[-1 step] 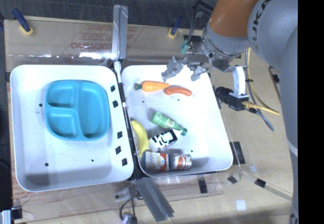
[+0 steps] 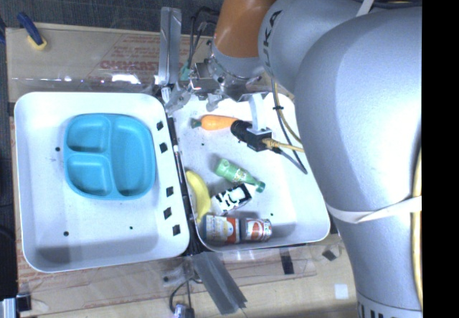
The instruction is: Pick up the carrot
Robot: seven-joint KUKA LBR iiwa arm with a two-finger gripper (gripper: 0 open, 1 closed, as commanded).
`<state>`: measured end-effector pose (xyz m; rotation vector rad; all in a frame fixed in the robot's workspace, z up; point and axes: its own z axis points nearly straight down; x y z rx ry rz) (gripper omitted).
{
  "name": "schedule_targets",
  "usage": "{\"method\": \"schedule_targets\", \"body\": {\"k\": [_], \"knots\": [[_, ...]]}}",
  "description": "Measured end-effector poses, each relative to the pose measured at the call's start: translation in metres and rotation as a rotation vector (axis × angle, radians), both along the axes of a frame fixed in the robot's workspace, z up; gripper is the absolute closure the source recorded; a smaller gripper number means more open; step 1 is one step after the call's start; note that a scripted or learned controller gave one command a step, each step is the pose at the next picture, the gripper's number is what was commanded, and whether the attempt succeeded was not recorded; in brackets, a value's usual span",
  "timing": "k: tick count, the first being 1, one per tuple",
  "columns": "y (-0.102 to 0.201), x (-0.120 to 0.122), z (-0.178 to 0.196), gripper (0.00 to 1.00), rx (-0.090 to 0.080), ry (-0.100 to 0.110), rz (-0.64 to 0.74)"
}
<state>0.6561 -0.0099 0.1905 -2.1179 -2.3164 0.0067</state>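
Orange carrot (image 2: 217,122) lies ungrasped at the far end of the right bin (image 2: 305,220), just below the end effector (image 2: 209,91), whose finger state cannot be told; pickup remains outstanding.

A robotics laboratory — not a kitchen, despite the groceries. A grey industrial arm (image 2: 358,115) with an orange band and trailing cables reaches over a wooden worktop (image 2: 93,51) bearing two shallow white bins (image 2: 36,237) set side by side. A blue sectioned tray (image 2: 110,155) lies in one bin; a carrot (image 2: 217,122), banana (image 2: 199,193), bottle (image 2: 239,174) and can (image 2: 237,230) lie in the other — test objects.
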Motion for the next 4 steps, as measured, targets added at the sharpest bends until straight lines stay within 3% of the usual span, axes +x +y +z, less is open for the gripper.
{"method": "schedule_targets", "body": {"k": [1,2,3,4], "knots": [[-0.076,-0.013,0.001,0.00,0.001,0.000,0.038],[-0.105,0.000,-0.099,0.00,0.001,-0.001,0.034],[-0.105,0.000,-0.089,1.00,0.001,0.003,0.037],[-0.057,-0.039,0.002,1.00,0.000,-0.002,-0.169]]}}
